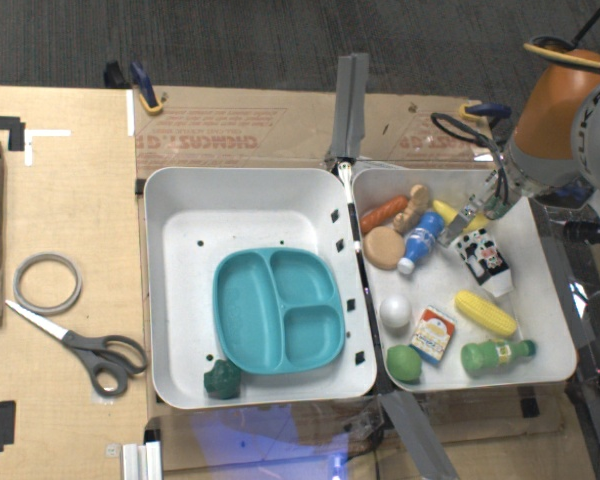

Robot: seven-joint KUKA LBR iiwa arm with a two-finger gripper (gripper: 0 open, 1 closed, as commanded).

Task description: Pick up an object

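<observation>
Overhead, we see the gripper [477, 214] low in the right bin [552, 368], just beside the black-and-white milk carton [483, 258]; we cannot tell how it is set. We judge that carton, just up from the yellow corn cob [485, 313], light, stiff and smooth-sided, best pinched across its flat faces. Round toys near the carton, like the white egg [395, 313], would likely slip.

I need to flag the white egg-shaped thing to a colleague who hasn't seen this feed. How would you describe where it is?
Look in the right-hand bin, toward its left wall and about halfway down. The white egg lies there, just left of a small red and white carton and above a green ball. It is the only plain white, smooth, rounded item among coloured toys.
</observation>
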